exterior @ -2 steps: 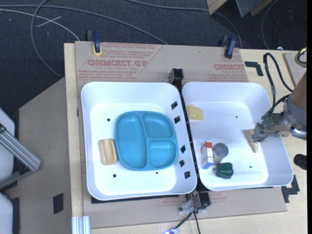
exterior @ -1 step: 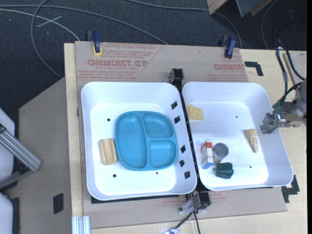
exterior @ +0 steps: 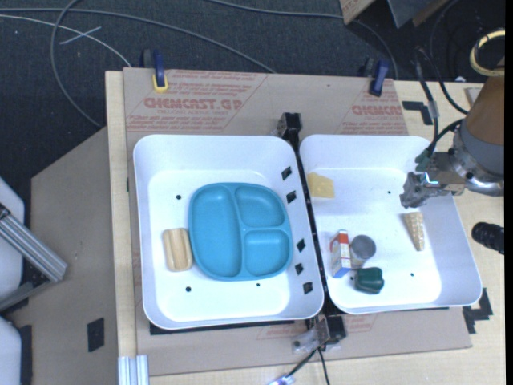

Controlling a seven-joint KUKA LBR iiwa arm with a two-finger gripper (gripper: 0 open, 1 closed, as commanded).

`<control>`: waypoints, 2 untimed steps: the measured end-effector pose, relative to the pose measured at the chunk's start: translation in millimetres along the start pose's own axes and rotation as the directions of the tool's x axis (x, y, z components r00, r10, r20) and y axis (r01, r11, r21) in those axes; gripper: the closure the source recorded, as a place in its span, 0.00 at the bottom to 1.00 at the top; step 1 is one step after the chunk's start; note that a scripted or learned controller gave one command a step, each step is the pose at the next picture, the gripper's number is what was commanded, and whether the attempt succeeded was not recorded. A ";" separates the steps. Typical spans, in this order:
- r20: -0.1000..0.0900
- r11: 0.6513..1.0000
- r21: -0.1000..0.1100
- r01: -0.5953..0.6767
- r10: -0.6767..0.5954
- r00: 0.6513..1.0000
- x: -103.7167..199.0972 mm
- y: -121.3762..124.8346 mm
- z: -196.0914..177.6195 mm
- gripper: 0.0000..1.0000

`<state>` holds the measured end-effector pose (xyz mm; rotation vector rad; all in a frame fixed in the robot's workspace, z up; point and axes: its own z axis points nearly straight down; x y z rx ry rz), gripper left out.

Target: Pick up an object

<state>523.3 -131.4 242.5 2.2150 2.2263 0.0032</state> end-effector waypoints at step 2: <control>-0.001 1.000 0.005 -0.001 0.001 1.000 98.7 23.0 23.3 1.00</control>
